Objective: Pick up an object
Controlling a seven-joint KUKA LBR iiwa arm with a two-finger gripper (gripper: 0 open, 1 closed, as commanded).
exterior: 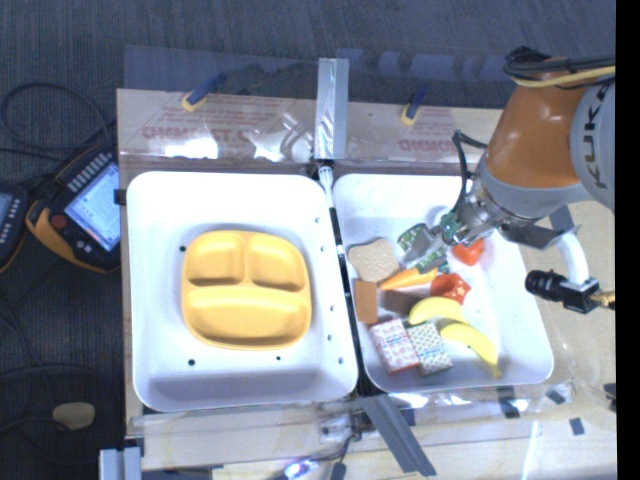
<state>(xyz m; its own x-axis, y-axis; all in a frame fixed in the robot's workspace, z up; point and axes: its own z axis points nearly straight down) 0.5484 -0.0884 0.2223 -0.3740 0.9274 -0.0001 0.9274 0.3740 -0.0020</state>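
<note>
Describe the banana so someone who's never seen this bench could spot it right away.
Look in the right white bin, among the toy food. Near its front right corner lies the banana. It's the only curved yellow piece, just right of two small patterned cartons.

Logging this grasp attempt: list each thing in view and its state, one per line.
gripper: low in the right bin, among the toys
yellow tray: flat in the left bin, right way up
banana: lying flat in the right bin
bread slice: lying flat
two small cartons: lying side by side
</note>
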